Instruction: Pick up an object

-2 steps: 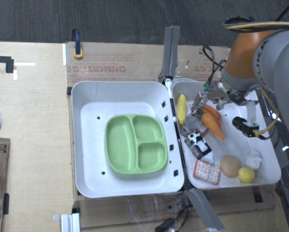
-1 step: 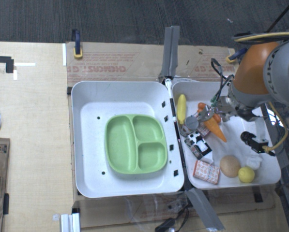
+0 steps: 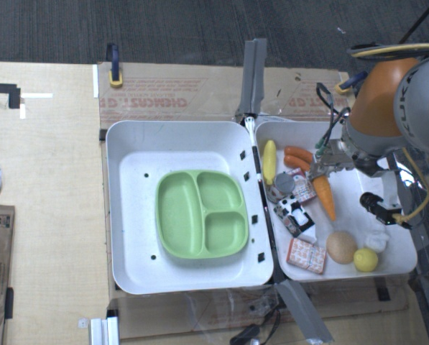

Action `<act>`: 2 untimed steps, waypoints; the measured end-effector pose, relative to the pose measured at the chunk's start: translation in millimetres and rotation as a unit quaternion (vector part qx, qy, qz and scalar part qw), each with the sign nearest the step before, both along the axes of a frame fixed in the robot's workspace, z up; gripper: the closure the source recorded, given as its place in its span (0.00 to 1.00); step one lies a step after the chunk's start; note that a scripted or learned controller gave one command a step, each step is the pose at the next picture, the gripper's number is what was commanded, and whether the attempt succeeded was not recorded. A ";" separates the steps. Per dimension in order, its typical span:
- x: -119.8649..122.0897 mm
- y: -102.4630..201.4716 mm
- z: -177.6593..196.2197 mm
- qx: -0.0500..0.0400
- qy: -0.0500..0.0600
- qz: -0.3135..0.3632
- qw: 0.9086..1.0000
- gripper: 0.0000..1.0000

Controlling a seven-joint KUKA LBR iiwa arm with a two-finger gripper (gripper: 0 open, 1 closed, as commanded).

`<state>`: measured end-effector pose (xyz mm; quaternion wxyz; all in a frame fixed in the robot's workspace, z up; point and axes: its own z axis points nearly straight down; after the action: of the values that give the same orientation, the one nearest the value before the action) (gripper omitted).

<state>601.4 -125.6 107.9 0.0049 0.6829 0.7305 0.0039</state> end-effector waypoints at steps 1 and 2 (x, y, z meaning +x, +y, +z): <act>-0.3 0.1 -0.4 0.000 0.001 0.000 1.000 0.00; -14.9 -17.6 -11.0 0.002 0.002 -0.027 1.000 0.00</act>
<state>586.4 -143.2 96.9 0.0024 0.7027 0.7115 0.0039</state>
